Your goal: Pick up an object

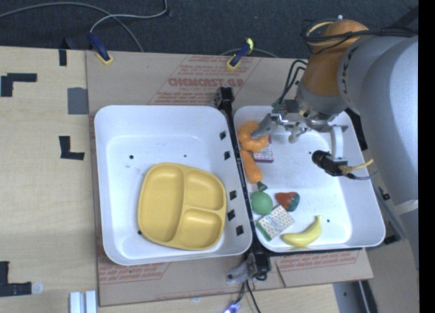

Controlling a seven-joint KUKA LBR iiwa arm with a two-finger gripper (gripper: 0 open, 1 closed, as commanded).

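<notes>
My gripper (277, 130) hangs over the back of the right bin (353, 196), open, with nothing seen between its fingers. Its left finger (262, 126) is right next to an orange toy (250, 139) by the bin's left wall. A second orange piece (253, 169) and a small purple and white box (264, 156) lie just in front of that. Nearer the front are a green ball (262, 201), a red and green fruit (289, 199), a patterned packet (275, 222) and a yellow banana (302, 232).
The left bin (115, 135) holds a yellow divided plate (182, 206). A black divider with clips (234, 169) runs between the bins. A black cable end (326, 162) dangles from the arm over the right bin's middle. The arm's grey bulk (387, 101) covers the bin's right side.
</notes>
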